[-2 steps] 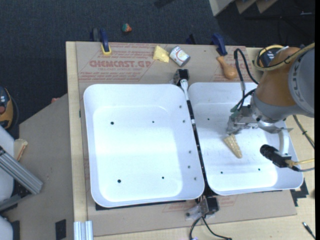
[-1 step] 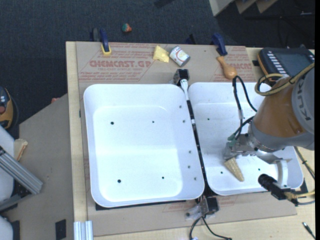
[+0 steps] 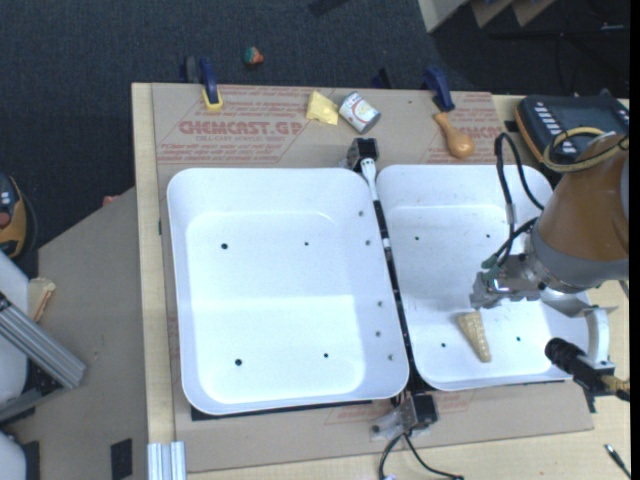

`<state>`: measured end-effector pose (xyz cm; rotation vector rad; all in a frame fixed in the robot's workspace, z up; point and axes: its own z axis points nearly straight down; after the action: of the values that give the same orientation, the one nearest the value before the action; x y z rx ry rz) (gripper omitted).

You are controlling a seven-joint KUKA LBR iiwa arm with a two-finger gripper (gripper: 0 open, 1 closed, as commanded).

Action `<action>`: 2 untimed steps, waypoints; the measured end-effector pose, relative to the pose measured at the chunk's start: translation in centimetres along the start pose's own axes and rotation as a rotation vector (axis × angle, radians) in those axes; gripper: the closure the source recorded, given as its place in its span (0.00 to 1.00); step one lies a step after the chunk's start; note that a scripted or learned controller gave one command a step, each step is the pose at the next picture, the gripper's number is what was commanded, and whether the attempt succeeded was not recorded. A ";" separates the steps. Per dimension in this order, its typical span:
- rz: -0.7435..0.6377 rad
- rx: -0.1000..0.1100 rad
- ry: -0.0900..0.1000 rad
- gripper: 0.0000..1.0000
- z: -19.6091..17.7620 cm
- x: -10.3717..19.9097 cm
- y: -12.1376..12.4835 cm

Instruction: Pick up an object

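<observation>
A tan cone-shaped object (image 3: 476, 335) lies on the floor of the right bin (image 3: 440, 218), near its front edge. My gripper (image 3: 492, 294) hangs just above and to the right of the cone's wide end, low over the bin floor. The grey arm with its orange band (image 3: 590, 208) comes in from the right and covers the bin's right side. I see nothing between the fingers.
The left bin (image 3: 280, 288) sits beside the right one. On the bench behind the bins lie a yellow piece (image 3: 322, 109), a small white block (image 3: 359, 112) and an orange-brown wooden object (image 3: 455, 138). Blue clamps (image 3: 209, 80) hold the board's back edge.
</observation>
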<state>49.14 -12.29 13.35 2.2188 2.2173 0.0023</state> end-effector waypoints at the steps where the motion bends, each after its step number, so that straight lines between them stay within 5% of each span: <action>1: 0.000 0.003 0.001 0.00 0.3 0.1 0.0; 2: 0.003 0.010 0.004 0.00 5.2 -3.2 -1.4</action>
<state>47.73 -15.49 8.20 2.2295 2.2214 -0.0042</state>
